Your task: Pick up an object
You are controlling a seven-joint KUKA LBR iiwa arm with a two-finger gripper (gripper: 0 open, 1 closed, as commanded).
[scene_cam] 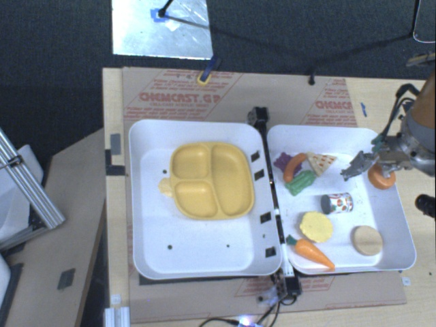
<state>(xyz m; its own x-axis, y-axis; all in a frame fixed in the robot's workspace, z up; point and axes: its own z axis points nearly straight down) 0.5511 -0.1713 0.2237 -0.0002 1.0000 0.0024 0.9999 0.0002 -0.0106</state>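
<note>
The left bin (146,203) held a smooth yellow divided plate (208,180). In the right bin (403,240) lay glossy plastic food: a carrot (313,251), a small can (337,203), a round tan disc (367,240). Nothing appeared lifted yet; the pick remained to do. Far right, the gripper (361,163) hovered beside an orange piece (381,177), its grip unreadable.

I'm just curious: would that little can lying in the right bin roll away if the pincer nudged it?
Probably. The can lies on its side, so its round body may roll on the smooth bin floor. It looks small and likely light.
</note>
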